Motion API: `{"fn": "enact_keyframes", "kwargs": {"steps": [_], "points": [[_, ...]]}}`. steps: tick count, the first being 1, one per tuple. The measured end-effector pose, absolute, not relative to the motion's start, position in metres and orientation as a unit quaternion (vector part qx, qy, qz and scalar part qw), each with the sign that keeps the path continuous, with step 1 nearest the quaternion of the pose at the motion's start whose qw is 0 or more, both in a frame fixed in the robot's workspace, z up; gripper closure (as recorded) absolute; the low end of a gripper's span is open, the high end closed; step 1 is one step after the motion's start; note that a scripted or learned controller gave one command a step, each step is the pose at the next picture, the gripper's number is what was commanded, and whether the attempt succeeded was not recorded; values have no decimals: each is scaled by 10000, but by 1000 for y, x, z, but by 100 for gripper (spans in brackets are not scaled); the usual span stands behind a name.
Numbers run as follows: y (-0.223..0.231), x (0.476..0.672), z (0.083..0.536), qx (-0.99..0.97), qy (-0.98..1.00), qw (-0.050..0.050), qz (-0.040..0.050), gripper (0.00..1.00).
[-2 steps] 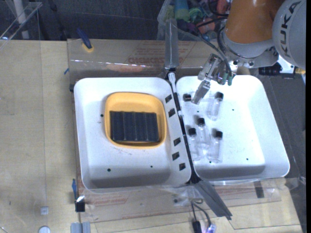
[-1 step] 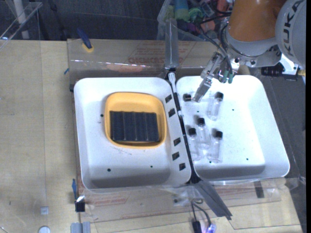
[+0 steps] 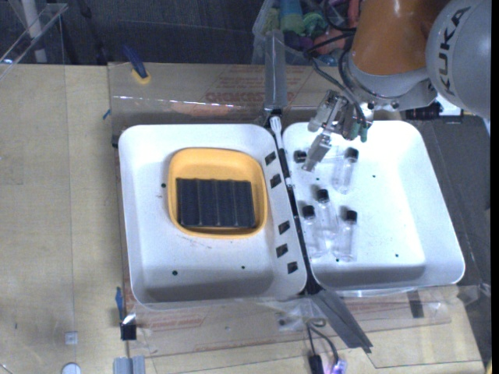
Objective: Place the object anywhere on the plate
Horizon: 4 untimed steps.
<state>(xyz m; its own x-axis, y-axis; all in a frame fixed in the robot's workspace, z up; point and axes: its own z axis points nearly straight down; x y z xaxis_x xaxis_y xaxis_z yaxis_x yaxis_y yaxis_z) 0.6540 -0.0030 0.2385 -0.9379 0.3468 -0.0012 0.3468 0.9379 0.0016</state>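
Both white bins are sitting side by side; the left bin [image 3: 140,209] is carrying the yellow plate [image 3: 214,164] with a dark ribbed insert [image 3: 217,203], and the right bin [image 3: 405,209] is carrying the candidate objects. The arm [image 3: 405,29] is reaching in over the right bin's far-left corner, with the gripper [image 3: 318,148] hanging low there, tilted toward the divider.

Key relation: the plate is lying to the camera-left of the gripper and slightly nearer the camera, across the divider [image 3: 284,209] between the bins. Any carry is going to have to cross that ridge.

The objects are small clear vials with black caps [image 3: 331,224], scattered just below and to the camera-right of the gripper. One vial [image 3: 343,170] is lying just right of the fingertips, long axis running roughly toward the camera, cap at the far end. The others are clustering further toward the camera, near the divider.

Gripper state: the fingers are appearing as one narrow grey shape; cannot tell whether they are apart or together, nor whether a clear vial is sitting between them. Judging it unconfirmed that anything is being held.
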Motion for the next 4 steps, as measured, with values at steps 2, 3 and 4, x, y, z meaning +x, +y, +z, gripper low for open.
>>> {"fn": "enact_keyframes", "kwargs": {"steps": [2, 3, 4], "points": [[22, 653, 249, 2133, 9770, 32, 16, 0], [22, 653, 249, 2134, 9770, 31, 16, 0], [39, 655, 258, 2179, 9760, 35, 18, 0]]}}
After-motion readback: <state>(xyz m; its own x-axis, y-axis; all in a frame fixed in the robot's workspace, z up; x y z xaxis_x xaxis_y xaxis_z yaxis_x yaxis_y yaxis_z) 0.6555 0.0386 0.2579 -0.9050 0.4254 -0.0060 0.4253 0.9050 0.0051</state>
